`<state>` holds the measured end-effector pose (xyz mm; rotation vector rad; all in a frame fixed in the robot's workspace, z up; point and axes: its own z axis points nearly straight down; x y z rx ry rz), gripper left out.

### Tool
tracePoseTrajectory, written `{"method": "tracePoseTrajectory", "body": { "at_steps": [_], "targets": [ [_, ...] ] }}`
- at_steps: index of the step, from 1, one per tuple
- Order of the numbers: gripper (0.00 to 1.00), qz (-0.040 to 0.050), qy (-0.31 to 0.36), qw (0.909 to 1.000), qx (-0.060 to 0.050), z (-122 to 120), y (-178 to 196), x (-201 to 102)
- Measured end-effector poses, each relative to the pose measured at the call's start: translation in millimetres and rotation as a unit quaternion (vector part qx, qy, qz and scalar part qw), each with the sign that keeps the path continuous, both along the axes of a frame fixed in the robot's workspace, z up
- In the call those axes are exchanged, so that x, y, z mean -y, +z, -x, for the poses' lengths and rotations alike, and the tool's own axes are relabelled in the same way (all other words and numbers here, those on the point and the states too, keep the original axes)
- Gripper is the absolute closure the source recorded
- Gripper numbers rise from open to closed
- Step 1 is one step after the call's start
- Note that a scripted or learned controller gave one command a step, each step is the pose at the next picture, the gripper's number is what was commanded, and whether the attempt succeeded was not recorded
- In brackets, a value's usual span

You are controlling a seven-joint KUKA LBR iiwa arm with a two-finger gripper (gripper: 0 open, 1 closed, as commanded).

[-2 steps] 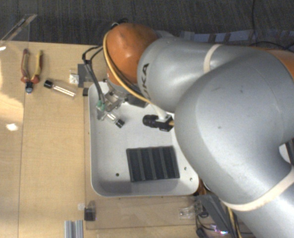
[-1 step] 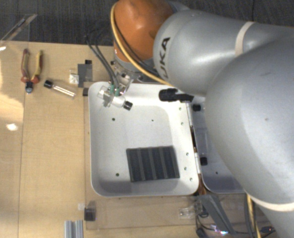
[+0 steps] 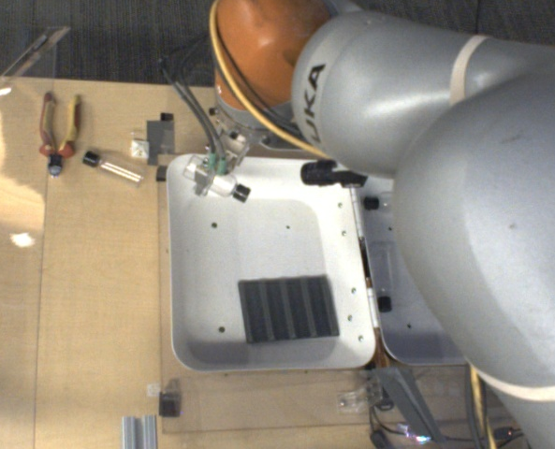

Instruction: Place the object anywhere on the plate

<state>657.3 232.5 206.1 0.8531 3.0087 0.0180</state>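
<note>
A dark, ribbed rectangular plate [image 3: 287,309] lies flat in the near part of the left white bin [image 3: 188,279]. The grey arm with its orange band [image 3: 263,40] hangs over that bin's far left corner. Below the band, the gripper [image 3: 219,168] shows as a small grey mount with white and green fittings and black cables, just over the bin's far rim. The arm's bulk covers the rest of the gripper and whatever is beneath it. I see no loose object on the plate or on the bin floor around it.
The arm hides most of the right bin [image 3: 403,340]. On the wooden bench to the left lie red-handled pliers [image 3: 58,127], a small glass vial [image 3: 113,166] and a grey bracket [image 3: 161,137]. A small black block [image 3: 169,402] sits near the front edge.
</note>
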Motion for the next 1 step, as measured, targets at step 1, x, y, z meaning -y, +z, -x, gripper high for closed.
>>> {"method": "tracePoseTrajectory", "body": {
  "at_steps": [1],
  "targets": [
    [1.00,-0.0018,0.001,1.0000,0.004,-1.4,12.8,-1.3]
  ]
}}
